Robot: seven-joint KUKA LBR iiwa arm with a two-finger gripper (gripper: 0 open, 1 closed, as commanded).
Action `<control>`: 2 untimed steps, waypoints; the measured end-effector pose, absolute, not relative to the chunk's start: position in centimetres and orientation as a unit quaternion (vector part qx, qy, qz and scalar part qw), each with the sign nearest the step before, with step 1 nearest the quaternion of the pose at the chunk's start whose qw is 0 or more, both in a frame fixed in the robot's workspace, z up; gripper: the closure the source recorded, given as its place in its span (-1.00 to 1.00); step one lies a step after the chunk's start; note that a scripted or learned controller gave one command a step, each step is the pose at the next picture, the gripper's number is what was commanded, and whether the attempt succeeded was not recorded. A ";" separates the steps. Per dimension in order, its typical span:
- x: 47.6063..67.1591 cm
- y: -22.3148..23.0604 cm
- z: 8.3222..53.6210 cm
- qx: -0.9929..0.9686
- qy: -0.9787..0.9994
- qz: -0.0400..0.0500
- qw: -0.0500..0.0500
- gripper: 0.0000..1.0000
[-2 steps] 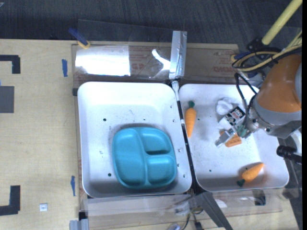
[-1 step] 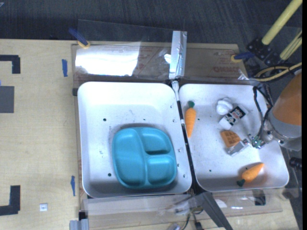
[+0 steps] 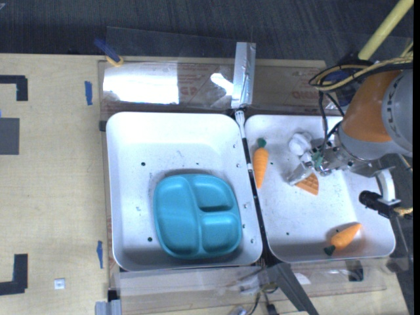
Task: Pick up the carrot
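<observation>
The carrot [image 3: 260,165] is seen lying by the left wall of the right bin [image 3: 374,249]. The claw [image 3: 307,167] is nearby, over an orange wedge [image 3: 308,185]; its state cannot be told. A second carrot [image 3: 345,235] is seen near the front.

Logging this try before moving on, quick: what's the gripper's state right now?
Gripper: state cannot be told; it is low in the right bin, beside an orange wedge-shaped piece, apart from the carrot.

Bright, even overhead light, soft picture.
Strong white glare sits on the clear panel [image 3: 141,84] behind the left bin [image 3: 125,143]; the bins' inner walls cast faint shadows, and fine detail is slightly blurred throughout.
</observation>
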State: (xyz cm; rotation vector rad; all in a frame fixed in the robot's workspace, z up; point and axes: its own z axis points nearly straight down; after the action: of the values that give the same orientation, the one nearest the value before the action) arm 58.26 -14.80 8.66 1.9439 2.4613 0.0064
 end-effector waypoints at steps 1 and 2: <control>50.6 -14.8 8.7 0.629 0.778 0.000 0.000 -1.00; 58.9 -18.0 8.6 0.527 0.850 0.001 0.003 -1.00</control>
State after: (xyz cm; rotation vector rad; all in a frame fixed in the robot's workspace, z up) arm 58.89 -18.03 8.64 1.6526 2.6652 0.0022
